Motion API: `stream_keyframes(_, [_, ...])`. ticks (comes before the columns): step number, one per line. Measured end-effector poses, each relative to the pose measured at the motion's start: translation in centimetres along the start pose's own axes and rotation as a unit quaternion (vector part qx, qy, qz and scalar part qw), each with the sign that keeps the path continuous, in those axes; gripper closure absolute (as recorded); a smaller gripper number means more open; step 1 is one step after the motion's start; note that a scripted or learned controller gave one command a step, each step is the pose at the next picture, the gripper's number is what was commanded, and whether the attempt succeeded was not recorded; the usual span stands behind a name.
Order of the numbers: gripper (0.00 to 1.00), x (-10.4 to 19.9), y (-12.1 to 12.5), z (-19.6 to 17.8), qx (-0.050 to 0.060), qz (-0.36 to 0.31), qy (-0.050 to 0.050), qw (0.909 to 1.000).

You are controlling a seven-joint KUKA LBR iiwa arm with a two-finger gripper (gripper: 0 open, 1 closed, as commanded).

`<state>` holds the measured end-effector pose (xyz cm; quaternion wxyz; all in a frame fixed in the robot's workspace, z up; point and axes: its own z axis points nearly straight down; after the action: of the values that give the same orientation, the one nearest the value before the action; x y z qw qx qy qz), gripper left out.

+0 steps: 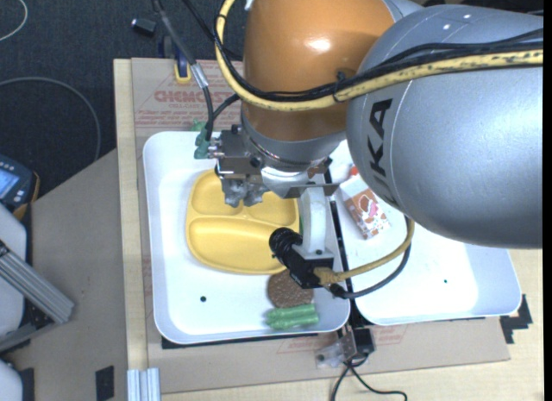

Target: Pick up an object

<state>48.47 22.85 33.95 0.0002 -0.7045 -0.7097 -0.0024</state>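
1. Over the left bin hangs my tool, just above the yellow dish; whether it is released or clenched I cannot tell.
2. I judge the risk to be a slip: the dish looks smooth, glossy and broad.
3. Nearby lie a round brown disc and a bumpy green piece.
4. A printed carton lies in the right bin.

This is a robotics lab or test cell. A large grey and orange industrial arm trailing loose cables hangs over a bench topped with brown board, bearing two shallow white bins side by side. Dark carpet with stray wires lies to the far left, and an aluminium rail sits near left.
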Motion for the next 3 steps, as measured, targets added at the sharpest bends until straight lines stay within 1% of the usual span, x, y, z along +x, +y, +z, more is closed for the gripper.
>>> stream_keyframes(1, [1.0,-0.33,0.04,-0.94,0.0,0.002,-0.002,1.0])
stream_keyframes(2, [1.0,-0.42,-0.6,-0.51,0.003,0.003,-0.002,1.0])
stream_keyframes(3, [0.0,-0.4,-0.59,-0.52,0.003,0.003,-0.002,1.0])
